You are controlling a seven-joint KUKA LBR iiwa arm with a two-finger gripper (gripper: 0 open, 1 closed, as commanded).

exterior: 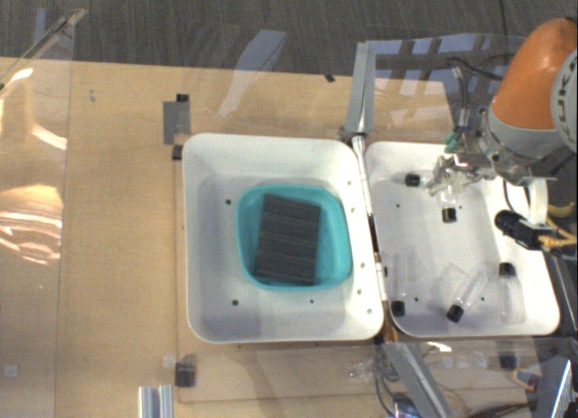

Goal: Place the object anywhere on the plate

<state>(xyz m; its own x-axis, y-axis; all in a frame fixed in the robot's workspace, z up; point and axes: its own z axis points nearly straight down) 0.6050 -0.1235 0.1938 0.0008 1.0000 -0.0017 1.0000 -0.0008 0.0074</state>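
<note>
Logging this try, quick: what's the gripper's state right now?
Gripper: cannot be told; it hangs over the right bin, far from the plate.

dark ribbed rectangular block [288, 238] is lying on teal square plate [336, 263], sitting in left shallow white bin [203, 227]; small clear plastic vial [464, 296] is lying in right shallow white bin [533, 312]

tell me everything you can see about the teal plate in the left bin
The teal plate is a squarish dish with rounded corners and a raised rim, glossy like plastic. It lies flat and upright on the floor of the left white bin, near its middle and clear of the walls. A dark grey ribbed block rests on it, slightly tilted in the camera view, covering most of its centre. The gripper is apart from it, over the right bin.
</note>
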